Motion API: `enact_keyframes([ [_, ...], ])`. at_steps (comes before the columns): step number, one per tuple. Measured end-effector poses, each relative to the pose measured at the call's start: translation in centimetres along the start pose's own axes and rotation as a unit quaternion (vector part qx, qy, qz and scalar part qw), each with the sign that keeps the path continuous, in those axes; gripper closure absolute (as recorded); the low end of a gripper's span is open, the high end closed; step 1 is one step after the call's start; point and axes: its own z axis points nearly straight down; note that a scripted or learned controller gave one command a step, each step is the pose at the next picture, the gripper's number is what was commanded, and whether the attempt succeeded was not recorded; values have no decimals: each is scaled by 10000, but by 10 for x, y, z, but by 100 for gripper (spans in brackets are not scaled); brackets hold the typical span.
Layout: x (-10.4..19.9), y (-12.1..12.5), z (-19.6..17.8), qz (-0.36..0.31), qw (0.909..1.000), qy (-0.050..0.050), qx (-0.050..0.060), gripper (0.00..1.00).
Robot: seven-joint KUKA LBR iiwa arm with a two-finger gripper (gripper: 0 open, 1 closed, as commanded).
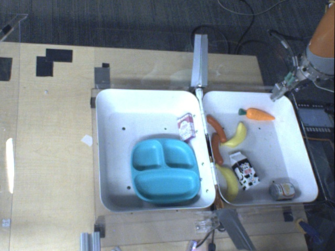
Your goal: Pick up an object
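hand at right bin's far corner, grip state cannot be told | orange toy carrot lies just beside and below hand | descent should be centred across carrot's width

no legible text or labels

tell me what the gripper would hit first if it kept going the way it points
The gripper points down-left over the right white bin's far corner. Probably the bin's bare floor first; the orange toy carrot lies just beyond, though depth is unclear.
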Motion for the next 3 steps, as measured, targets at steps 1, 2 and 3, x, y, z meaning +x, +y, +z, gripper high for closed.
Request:
enact_keyframes([
  [1,1,-1,47,-1695,9855,14,7,100],
  [2,18,-44,32,-3891,9212,16,-1,100],
  [3,41,-37,30,-7406,6719,18,-19,100],
])
